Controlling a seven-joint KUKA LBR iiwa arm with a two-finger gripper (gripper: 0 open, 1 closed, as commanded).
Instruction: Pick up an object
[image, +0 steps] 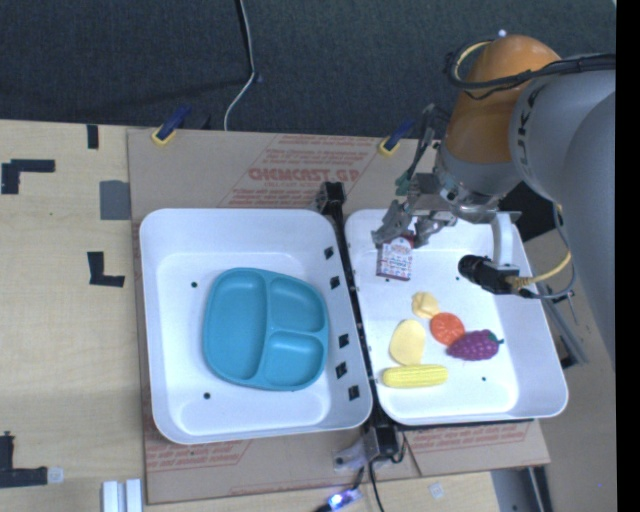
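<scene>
My gripper (403, 237) hangs over the back left part of the right bin (535, 395). A small red-and-white carton (395, 263) hangs from it, its top edge pinched between the fingers. Toy foods lie nearer the front of this bin. They are a small yellow piece (425, 303), an orange-red tomato (446, 327), purple grapes (474, 345), a pale yellow fruit (407, 341) and a yellow corn cob (414, 376).
The left bin (170, 240) holds a blue divided plate (265, 328). A black clip strip (338, 270) runs along the seam between the bins. The grey arm with its orange band (500, 95) looms over the right bin's back right corner.
</scene>
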